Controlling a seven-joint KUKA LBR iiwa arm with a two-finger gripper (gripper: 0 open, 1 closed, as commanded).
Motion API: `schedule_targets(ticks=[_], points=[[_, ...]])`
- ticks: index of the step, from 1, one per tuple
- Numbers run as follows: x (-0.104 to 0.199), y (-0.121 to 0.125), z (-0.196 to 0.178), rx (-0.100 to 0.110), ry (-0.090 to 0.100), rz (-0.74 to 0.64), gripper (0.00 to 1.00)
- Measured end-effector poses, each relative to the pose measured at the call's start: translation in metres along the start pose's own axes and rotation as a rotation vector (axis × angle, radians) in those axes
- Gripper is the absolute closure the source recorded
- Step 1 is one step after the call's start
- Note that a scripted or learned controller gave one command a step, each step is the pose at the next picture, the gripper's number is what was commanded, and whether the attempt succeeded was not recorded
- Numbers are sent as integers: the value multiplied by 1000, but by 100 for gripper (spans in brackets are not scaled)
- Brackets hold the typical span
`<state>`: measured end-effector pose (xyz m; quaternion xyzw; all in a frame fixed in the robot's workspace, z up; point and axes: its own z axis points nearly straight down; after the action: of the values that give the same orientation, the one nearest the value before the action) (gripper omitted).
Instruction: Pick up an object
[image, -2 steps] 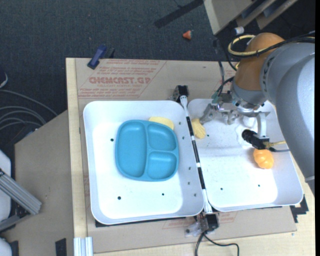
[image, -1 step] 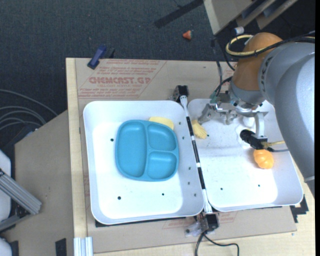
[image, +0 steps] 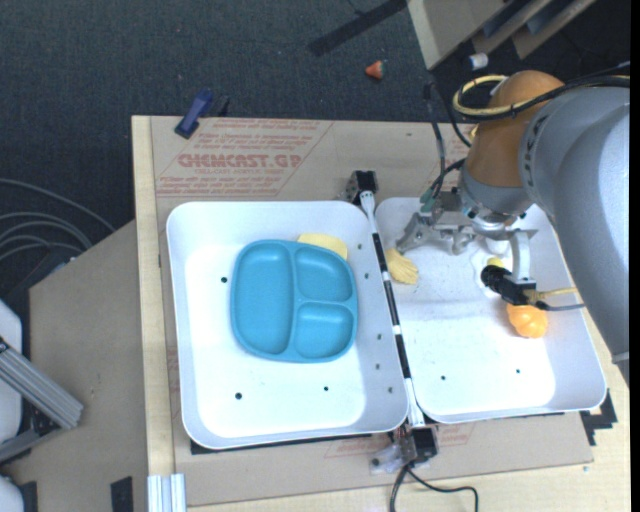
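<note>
Beside bin rim (image: 393, 303), yellow lump (image: 402, 267)

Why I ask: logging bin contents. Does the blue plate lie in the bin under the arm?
No, the blue plate lies in the left bin; the arm is over the right bin.

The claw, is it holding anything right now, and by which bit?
Nothing that I can see. The claw hangs over the right-hand bin, and the small yellow piece lies on the bin floor just beside its tip, not in its grip.
</note>
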<state>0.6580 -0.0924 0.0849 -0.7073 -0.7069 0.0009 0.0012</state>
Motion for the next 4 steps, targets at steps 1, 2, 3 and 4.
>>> schedule_targets(ticks=[1,2,3,4], points=[[-1,9,0,-5,-1,-2,0],[0,-1,0,0,0,0,0],[-7,-33,0,0,0,0,0],[-3,9,0,-4,-1,-1,0]])
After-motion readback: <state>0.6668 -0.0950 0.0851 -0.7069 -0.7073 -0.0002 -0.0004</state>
